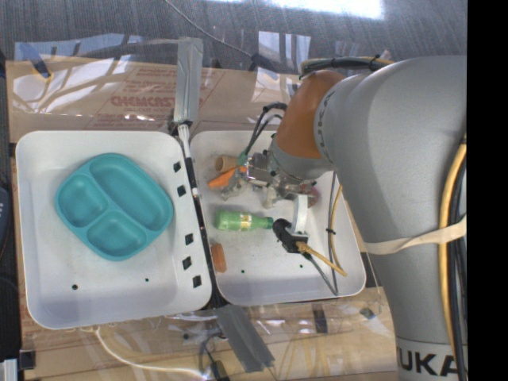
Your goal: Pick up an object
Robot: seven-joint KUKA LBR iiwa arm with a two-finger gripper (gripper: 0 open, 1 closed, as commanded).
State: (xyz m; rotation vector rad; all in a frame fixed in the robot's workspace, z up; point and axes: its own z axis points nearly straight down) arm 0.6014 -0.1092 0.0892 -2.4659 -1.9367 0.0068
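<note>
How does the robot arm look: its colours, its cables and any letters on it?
The arm is thick, rounded and grey, with an orange band above the wrist. Thin dark cables loop beside the wrist, and a yellow cable runs along its body. White letters "UKA" show near its base.

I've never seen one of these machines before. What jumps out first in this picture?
The big grey arm with its orange band fills the right side, bending down over the right bin, its tool low near an orange carrot-like piece. In the left bin lies a teal divided plate. A green bottle lies on its side in the middle of the right bin.
</note>
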